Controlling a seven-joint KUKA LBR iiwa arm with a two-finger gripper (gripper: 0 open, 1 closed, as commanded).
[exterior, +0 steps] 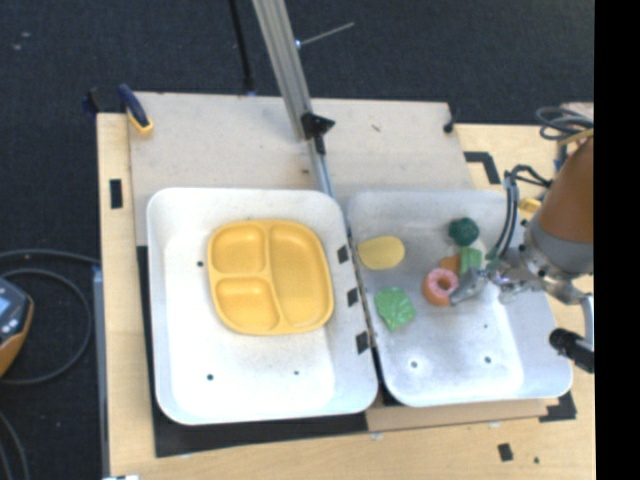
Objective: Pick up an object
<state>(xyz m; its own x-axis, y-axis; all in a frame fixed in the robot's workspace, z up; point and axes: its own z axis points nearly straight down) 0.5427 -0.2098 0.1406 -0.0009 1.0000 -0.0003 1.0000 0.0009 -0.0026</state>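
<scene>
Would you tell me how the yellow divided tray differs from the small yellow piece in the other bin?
The divided tray is far larger than the yellow piece. The tray is squarish with three compartments; the piece is a plain oval. The tray lies in the left bin, the piece in the right bin. Both are yellow.

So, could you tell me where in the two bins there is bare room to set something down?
The right bin is bare along its near half, below the green piece. The left bin has a bare strip around the yellow tray, widest at its near edge. It is crowded around the tool, by the pink ring.
</scene>
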